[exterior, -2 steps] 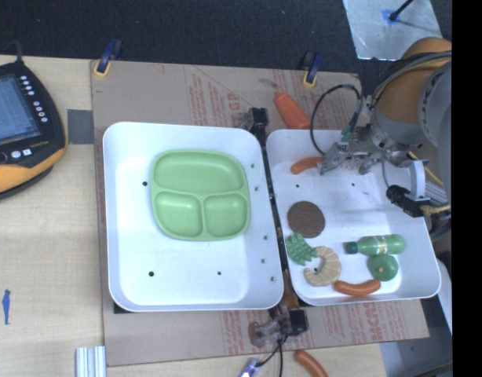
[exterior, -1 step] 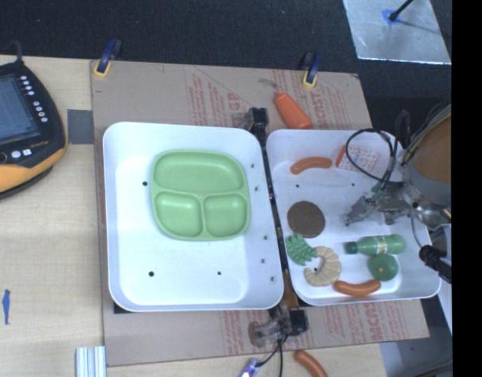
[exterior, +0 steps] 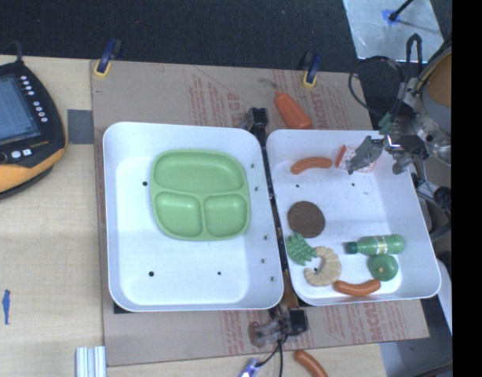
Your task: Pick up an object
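From the overhead camera I see my tool (exterior: pixel 365 157) low over the far right part of the right bin (exterior: pixel 414 203), reaching in from the right. Something small with red and white on it sits at the fingertips, but the picture is too blurred for me to say whether the fingers are closed on it or how wide they stand. Just to its left lies an orange sausage (exterior: pixel 311 164). Nearer the middle of that bin is a brown round patty (exterior: pixel 305 218); along the near side I see a green leafy piece (exterior: pixel 298 249), a tan ring (exterior: pixel 325 265), a green bottle (exterior: pixel 376 246), a green round fruit (exterior: pixel 384 267) and another sausage (exterior: pixel 356 287). The left bin (exterior: pixel 131 242) holds a green divided plate (exterior: pixel 200 194).
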Available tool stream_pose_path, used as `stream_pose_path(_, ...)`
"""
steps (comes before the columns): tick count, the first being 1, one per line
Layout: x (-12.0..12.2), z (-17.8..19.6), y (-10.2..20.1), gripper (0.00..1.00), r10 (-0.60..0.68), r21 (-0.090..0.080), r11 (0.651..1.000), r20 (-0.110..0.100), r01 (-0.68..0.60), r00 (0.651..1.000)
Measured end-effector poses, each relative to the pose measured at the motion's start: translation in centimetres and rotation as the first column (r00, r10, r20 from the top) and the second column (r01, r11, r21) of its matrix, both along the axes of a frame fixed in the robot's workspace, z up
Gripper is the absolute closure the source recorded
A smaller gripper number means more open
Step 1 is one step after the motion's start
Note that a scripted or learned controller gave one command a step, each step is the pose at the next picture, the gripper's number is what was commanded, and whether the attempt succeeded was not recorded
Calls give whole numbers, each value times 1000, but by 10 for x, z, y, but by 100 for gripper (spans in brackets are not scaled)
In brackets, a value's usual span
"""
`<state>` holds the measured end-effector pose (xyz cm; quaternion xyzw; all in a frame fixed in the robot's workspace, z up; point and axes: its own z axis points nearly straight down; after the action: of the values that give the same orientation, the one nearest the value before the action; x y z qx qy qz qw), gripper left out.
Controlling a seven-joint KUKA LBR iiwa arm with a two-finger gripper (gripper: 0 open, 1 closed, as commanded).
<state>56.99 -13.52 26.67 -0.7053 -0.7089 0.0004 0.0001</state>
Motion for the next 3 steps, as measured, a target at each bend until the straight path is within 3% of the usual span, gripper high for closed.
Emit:
stream_pose_path(1, 24, -118, 43, 0, 0, 0, 1000, -5, 0, 1000)
stream_pose_path(2, -26, -173, -11, 0, -1, -1, 1000, -1, 1, 1000)
stream_pose_path(3, -43, -173, -78, 0, -3, -2, 1000, 3, 3, 1000)
